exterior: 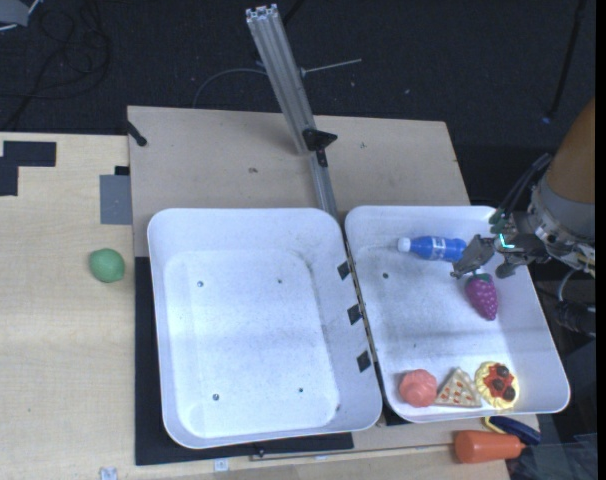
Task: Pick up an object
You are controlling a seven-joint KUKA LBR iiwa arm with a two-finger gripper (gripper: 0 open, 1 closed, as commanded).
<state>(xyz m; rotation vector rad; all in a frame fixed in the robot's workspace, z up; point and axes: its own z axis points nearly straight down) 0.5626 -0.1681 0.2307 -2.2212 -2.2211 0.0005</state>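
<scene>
The bench carries 2 white bins side by side. The left bin sits beside the right bin, where the arm reaches in. Its pincer hangs just above a purple grape bunch; whether it is apart or together cannot be told. A blue bottle lies just left of it.

Both bins are white with fine dark speckling. The bottle is blue with a white cap. The grape cluster is purple. The ball is green. The round item is salmon-red. The carrot-shaped piece is orange.
</scene>
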